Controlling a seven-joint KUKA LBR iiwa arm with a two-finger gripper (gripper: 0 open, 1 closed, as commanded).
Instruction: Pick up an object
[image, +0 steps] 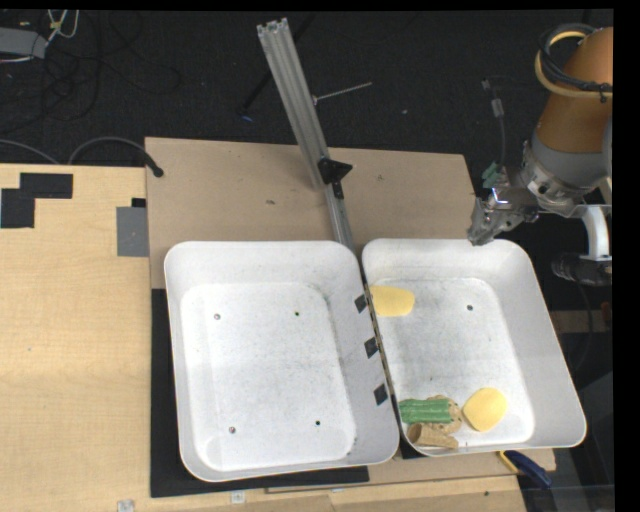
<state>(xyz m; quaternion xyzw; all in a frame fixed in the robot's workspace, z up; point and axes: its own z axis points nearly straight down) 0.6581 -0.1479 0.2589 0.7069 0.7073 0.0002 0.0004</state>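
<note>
**Pick not yet begun: gripper clear of the bins, nothing held**

The grey arm with its orange band (575, 75) stands at the right of the camera view, above and outside the far right corner of the right-hand shallow white bin (545, 310). The left-hand shallow white bin (190, 270) lies alongside it, the two rims meeting at the middle.

The two-finger gripper (484, 232) hangs near the right bin's far rim. Nothing is seen in it; whether it is released or clenched cannot be told at this size.

Candidate objects all lie in the right bin. A pale yellow rounded block (392, 301) sits against the left wall. At the near edge, a yellow disc-like piece (485, 408) lies just beside a green elongated piece (426, 409), which touches a small tan scrap (432, 434).

Judgement: no part of the task is done. Approach, descent, grasp and lift all remain. The pale block lies nearest the gripper and apart from the others.
</note>
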